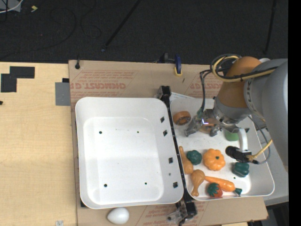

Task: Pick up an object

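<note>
My gripper [203,128] hangs low over the back of the right bin [263,185], fingers spread apart, with nothing visible between them. A brown round toy [181,117] lies just to its left and a light green piece [231,135] just to its right. Nearer the front lie a dark green pepper [194,157], an orange pumpkin [215,159], a drumstick [196,178], a carrot [222,183] and a small red and green fruit [214,190]. Another dark green toy [241,169] rests at the right side.
The left bin [87,149] sits beside the right one, with a black divider [173,145] between them. A white egg [117,215] lies on the cardboard in front of the left bin. The grey arm and its cables [263,88] cover the right bin's back right corner.
</note>
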Robot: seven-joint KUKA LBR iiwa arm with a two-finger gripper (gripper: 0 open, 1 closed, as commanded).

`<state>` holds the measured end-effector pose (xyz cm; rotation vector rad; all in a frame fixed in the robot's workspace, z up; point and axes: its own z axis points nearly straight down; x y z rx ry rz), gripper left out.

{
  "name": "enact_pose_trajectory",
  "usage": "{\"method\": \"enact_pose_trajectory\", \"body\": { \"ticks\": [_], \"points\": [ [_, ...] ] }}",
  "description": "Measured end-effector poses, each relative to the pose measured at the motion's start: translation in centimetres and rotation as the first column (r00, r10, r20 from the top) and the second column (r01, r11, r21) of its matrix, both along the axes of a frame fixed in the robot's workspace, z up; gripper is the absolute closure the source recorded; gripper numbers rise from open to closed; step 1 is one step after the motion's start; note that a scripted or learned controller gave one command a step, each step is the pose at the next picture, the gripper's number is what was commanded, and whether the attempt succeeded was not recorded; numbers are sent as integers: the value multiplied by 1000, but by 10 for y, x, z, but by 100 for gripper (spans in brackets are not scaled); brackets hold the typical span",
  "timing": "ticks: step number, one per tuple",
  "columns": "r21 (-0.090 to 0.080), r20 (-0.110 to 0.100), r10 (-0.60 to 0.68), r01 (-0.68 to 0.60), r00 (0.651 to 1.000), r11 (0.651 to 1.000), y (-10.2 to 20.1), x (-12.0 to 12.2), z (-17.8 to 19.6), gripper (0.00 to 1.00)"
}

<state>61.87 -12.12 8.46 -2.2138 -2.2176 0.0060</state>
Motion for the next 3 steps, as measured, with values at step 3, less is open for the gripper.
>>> {"method": "enact_pose_trajectory", "body": {
  "ticks": [3],
  "points": [
    [-6, 6, -5, 6, 1000, 1000, -32, 25, 36, 0]
  ]
}}
